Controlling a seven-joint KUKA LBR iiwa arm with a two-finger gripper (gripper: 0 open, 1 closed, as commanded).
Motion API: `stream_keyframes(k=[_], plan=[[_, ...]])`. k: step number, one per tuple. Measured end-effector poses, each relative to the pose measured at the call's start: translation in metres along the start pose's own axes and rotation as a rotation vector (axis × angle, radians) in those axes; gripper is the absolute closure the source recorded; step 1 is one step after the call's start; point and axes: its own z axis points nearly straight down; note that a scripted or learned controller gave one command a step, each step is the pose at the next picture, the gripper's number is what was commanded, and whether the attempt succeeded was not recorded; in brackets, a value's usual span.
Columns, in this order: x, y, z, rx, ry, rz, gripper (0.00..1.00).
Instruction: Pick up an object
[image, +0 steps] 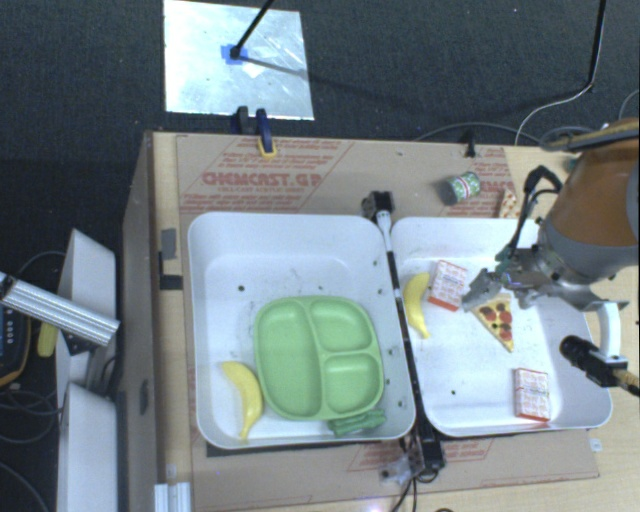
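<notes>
My gripper (486, 288) hangs over the right bin (470, 395), reaching in from the right. It sits between a red and white carton (447, 284) on its left and a pizza slice (497, 322) just below it. I see nothing held in it. A yellow banana (415, 303) lies against the right bin's left wall. A small red and white box (531, 392) lies near that bin's lower right corner.
The left bin (270, 250) holds a green divided plate (320, 357), a second banana (243, 396) on the plate's left and a green object (355, 423) at the front wall. A small can (462, 187) lies on the bench behind the right bin.
</notes>
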Motion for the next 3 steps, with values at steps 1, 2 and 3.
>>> stream_keyframes(k=[1, 2, 3], plan=[[-0.069, -0.018, 0.059, 0.003, -0.002, 0.003, 0.0], [-0.104, 0.053, 0.12, -0.01, -0.005, 0.0, 0.0], [-0.026, 0.031, 0.12, -0.01, -0.002, 0.001, 0.0]])
